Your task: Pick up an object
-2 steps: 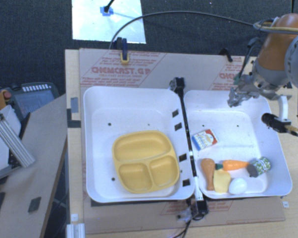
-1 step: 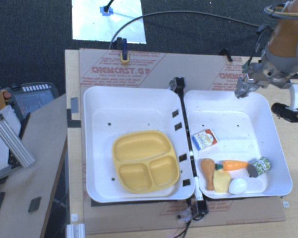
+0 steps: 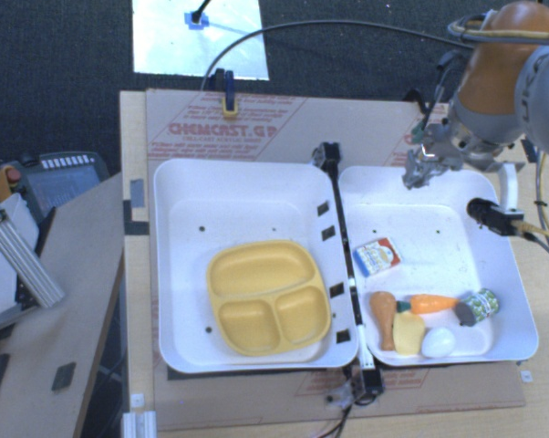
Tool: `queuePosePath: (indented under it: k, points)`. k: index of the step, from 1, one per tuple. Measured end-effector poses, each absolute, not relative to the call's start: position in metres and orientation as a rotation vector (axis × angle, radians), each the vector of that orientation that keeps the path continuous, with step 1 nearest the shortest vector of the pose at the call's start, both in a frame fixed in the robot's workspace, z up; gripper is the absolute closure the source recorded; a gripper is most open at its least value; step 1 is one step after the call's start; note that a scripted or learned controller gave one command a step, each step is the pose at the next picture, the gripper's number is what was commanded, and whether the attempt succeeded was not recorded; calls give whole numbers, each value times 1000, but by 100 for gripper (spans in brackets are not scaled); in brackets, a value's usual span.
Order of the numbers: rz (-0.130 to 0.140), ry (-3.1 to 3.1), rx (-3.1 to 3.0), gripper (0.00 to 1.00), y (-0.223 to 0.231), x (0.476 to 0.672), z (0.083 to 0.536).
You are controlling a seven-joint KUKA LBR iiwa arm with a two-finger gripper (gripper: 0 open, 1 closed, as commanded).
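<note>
Gripper (image 3: 420,173) above the right bin's (image 3: 507,272) far edge, finger state indiscernible. Small carton (image 3: 378,256) near that bin's left edge; toy foods (image 3: 425,322) along its near edge.

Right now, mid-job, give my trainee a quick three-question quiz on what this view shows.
1. True or false: the yellow tray lies in the right bin.
2. Which item lies nearest the divider between the bins? A) can B) small carton C) egg
3. Fill in: the carrot lies between the chicken leg and the ____.

Key: 1. False, it lies in the left bin. 2. B. 3. can. The tool hangs over the right bin's far edge, away from the food.
</note>
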State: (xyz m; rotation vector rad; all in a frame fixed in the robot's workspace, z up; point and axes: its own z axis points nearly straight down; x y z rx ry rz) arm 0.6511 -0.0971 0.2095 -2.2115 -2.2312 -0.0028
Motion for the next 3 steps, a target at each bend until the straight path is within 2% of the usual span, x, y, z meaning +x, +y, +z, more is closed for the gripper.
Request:
queuePosePath:
  k: [2, 3]
  points:
    - [-6, -2232, -2211, 100, 17, 643, 224]
    - [-3, -2232, -2210, 100, 74, 639, 214]
